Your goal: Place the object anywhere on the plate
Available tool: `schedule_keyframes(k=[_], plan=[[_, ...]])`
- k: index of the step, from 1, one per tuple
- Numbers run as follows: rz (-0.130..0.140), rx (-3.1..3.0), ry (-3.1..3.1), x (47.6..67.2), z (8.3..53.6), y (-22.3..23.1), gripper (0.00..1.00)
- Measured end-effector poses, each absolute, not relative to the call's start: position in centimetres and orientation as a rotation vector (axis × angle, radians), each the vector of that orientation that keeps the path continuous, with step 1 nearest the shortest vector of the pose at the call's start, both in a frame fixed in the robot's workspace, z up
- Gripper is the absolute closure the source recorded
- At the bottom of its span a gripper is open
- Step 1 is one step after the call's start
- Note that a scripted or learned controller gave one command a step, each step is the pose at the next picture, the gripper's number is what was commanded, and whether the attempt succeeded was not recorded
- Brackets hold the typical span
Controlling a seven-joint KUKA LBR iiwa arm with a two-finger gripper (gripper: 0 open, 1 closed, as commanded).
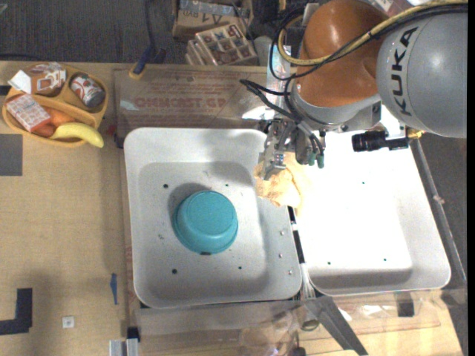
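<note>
carrying yellow object (278,186) pinched in gripper (276,162) | hovering right of teal plate (206,221) | advising centring over plate before releasing

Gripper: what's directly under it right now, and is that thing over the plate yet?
Below the gripper a pale yellow, crumpled object hangs at the inner edge of the left bin, to the right of the teal plate, not over it. The object's top is covered by the gripper.

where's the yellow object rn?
The yellow object sits at the right edge of the left bin, by the seam with the right bin, directly under the gripper and right of the teal plate.
</note>
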State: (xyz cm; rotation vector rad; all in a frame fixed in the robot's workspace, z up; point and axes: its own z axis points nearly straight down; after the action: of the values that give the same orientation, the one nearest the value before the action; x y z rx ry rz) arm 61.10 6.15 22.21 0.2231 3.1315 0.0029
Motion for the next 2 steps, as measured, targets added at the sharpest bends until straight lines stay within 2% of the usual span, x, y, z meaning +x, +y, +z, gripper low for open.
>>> schedule_keyframes(k=[1, 2], plan=[[0.003, 0.007, 3.14, 59.5, 21.7, 10.5, 1.0], [0.003, 0.001, 3.14, 56.9, 22.4, 14.8, 1.0]])
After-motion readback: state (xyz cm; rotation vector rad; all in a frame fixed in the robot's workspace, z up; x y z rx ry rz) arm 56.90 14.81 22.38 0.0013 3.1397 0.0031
